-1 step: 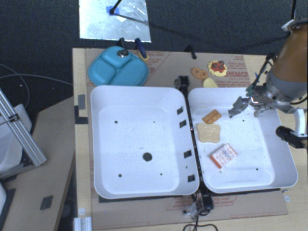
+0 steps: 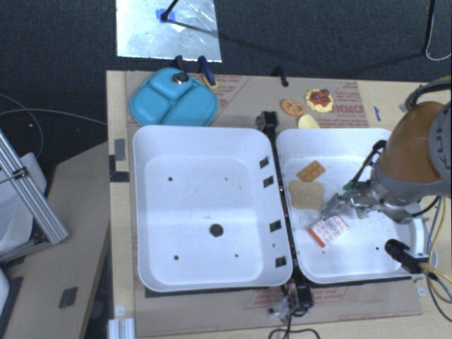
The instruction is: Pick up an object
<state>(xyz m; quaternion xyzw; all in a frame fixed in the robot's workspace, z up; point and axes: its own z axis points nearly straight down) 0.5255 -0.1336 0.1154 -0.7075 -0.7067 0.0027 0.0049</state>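
Note:
In the right bin (image 2: 367, 147) lie three things: a small orange cracker-like piece (image 2: 311, 171), a tan bread-like slab (image 2: 306, 194) just below it, and a red-and-white packet (image 2: 329, 229) nearer the front. My gripper (image 2: 337, 204) hangs low over this bin, just right of the tan slab and directly above the packet. The view does not show anything held in it. The orange-banded wrist (image 2: 417, 154) rises behind it to the right.
The left bin (image 2: 152, 189) holds one small dark round spot (image 2: 216, 230) near its middle. Behind the bins sit a blue sectioned container (image 2: 173, 101) and toy foods (image 2: 319, 99). A black divider (image 2: 279, 189) runs between the bins.

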